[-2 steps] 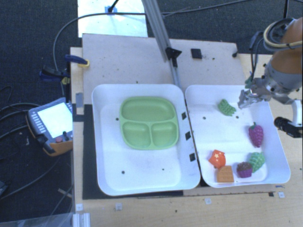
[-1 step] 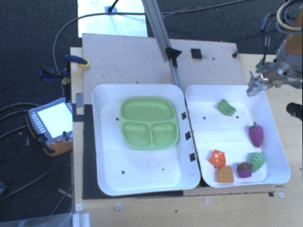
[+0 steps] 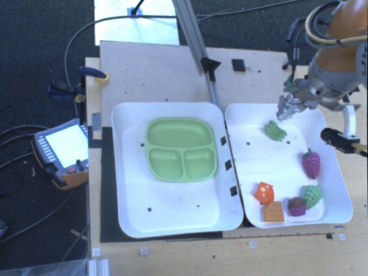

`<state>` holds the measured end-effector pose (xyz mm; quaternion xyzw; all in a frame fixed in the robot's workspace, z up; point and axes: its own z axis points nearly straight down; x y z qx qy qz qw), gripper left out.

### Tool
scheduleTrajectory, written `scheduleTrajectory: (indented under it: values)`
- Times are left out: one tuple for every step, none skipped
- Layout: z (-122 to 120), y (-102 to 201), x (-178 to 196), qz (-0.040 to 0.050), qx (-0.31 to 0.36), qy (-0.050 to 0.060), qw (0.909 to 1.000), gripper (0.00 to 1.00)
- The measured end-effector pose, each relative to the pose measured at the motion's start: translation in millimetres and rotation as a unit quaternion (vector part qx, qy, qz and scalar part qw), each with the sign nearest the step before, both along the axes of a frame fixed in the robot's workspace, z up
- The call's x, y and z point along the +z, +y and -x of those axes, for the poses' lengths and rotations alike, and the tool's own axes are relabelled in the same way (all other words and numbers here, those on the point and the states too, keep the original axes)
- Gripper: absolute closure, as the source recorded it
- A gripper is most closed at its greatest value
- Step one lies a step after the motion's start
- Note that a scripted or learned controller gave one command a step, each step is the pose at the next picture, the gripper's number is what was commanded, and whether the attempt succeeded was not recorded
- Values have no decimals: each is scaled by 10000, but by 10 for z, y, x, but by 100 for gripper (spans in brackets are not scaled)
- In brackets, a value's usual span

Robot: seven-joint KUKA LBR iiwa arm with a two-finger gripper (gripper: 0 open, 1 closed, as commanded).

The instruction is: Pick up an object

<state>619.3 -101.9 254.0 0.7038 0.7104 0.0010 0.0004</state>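
**End effector over the right bin's far edge, nothing gripped**

My end effector (image 3: 286,112) hangs above the far rim of the right bin (image 3: 339,211), reaching in from the right side of the table (image 3: 155,73). My fingers are too small and blurred for me to say whether they stand wide or narrow, so I cannot tell; I see no object between them.

Just below and slightly to the left of my end effector lies a small green ridged toy (image 3: 275,131), close to it but apart (the nearest thing to me by far). Further toward the near side and to my right sits a purple grape bunch (image 3: 311,164), well apart from me. Along the near wall of the same bin, all well away from my end effector, are a red-orange piece with a star (image 3: 264,192), an orange block (image 3: 273,212) just beside it, a small dark purple piece (image 3: 296,206), and a green leafy toy (image 3: 312,195) touching or nearly touching that purple piece.

Far to my left, the left bin (image 3: 132,211) carries a light green divided plate (image 3: 181,149), lying flat with its three compartments facing up.
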Motion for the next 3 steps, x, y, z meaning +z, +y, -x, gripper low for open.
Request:
scheduleTrajectory:
  values:
    - [-42,560,-147,-2,2,2,10000,100]
    - [-26,1185,-226,-5,6,4,10000,100]
    - [12,1658,-306,-2,-5,6,10000,100]
